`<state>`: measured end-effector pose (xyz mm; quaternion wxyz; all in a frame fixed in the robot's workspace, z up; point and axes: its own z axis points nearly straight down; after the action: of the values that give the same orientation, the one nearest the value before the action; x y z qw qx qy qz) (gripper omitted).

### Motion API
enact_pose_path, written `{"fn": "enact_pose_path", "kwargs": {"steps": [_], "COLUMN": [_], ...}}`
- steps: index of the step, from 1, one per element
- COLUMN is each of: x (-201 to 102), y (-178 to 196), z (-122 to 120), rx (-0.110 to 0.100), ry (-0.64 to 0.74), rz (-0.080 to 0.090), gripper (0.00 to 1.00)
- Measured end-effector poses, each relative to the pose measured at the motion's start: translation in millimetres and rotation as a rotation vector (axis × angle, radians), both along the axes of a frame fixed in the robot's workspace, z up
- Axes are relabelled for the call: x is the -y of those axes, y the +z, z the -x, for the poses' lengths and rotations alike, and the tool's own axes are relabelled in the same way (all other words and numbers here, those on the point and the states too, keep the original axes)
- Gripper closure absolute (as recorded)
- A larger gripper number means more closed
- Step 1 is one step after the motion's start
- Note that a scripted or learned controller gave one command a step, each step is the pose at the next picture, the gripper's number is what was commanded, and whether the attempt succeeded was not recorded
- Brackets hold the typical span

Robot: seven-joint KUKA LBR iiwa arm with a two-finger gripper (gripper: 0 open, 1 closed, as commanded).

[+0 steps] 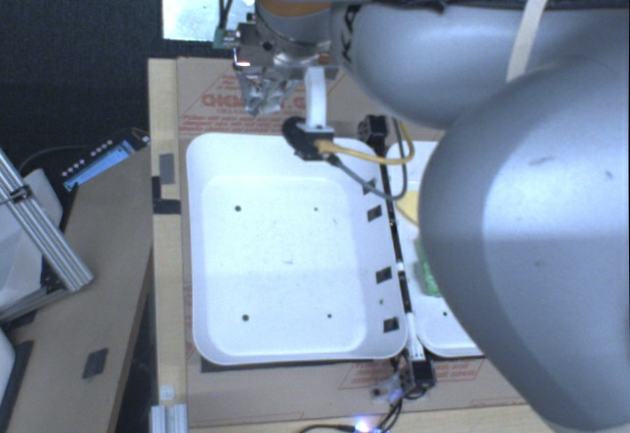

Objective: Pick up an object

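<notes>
Hand (264, 96) hangs beyond the far rim of the left bin (212, 224); finger state cannot be told. Green object (427, 274), right of that bin, is mostly hidden; stiffness and grasp point unjudgeable.

Red print ran across the cardboard sheet (212, 96) I had under the bins, along its far edge above the left bin (281, 254), but I couldn't make out the letters, too blurred and partly behind the gripper (264, 98). More red print sat on the same cardboard at the near edge, below the bin, also unreadable. A dark strip with small white marks (98, 158) lay on the bench at left; I couldn't read those either. No brand, number or sign was legible anywhere.
</notes>
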<state>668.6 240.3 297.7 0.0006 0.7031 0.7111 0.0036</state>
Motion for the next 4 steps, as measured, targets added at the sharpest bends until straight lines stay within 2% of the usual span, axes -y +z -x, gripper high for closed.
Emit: {"fn": "enact_pose_path", "kwargs": {"steps": [1,2,3,4], "x": [10,12,25,46], "y": [24,50,71,89], "z": [0,10,-1,0], "rx": [-0.002,-0.003,-0.002,-0.003], "ry": [-0.007,-0.006,-0.011,-0.011], "rz": [0.003,0.003,0.003,0.003], "gripper": [1.0,1.0,1.0,1.0]}}
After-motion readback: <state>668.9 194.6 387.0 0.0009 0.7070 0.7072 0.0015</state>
